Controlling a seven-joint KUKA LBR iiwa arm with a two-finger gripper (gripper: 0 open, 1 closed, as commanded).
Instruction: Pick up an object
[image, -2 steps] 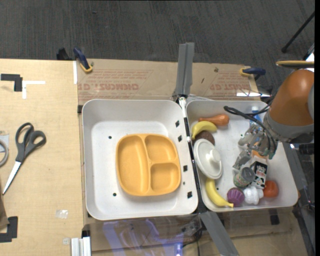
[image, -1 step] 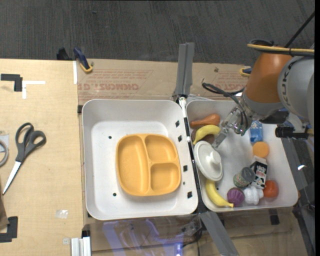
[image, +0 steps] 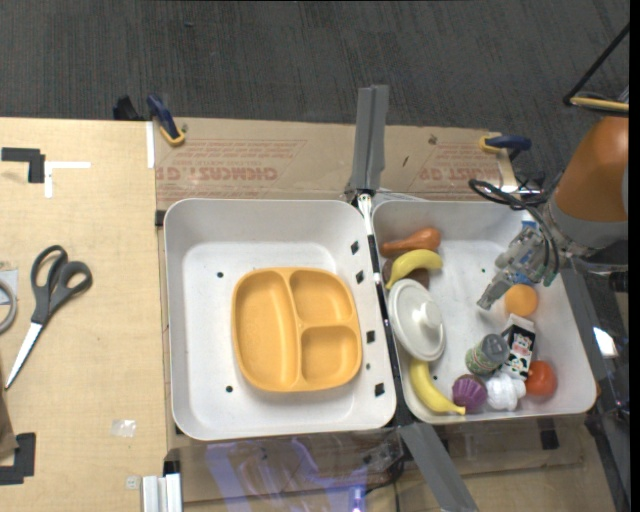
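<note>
My gripper (image: 503, 284) hangs over the right bin (image: 455, 225), near its right side, with the arm coming in from the right. Its fingers (image: 492, 295) point down and left, just beside an orange ball (image: 521, 300). Nothing shows between the fingers. Below the ball lie a small black and white carton (image: 519, 346), a grey round piece (image: 490, 353), a red-orange fruit (image: 541, 378), a white lump (image: 503, 391) and a purple piece (image: 469, 392). Two bananas (image: 413, 264) (image: 430, 390), a carrot-like orange piece (image: 411, 241) and a white lid (image: 417, 319) fill the bin's left side.
The left bin (image: 190, 330) holds a yellow divided plate (image: 297, 328). Scissors (image: 47, 295) lie on the wooden bench at far left. A grey divider bar (image: 369, 140) rises between the bins at the back, with cardboard behind them.
</note>
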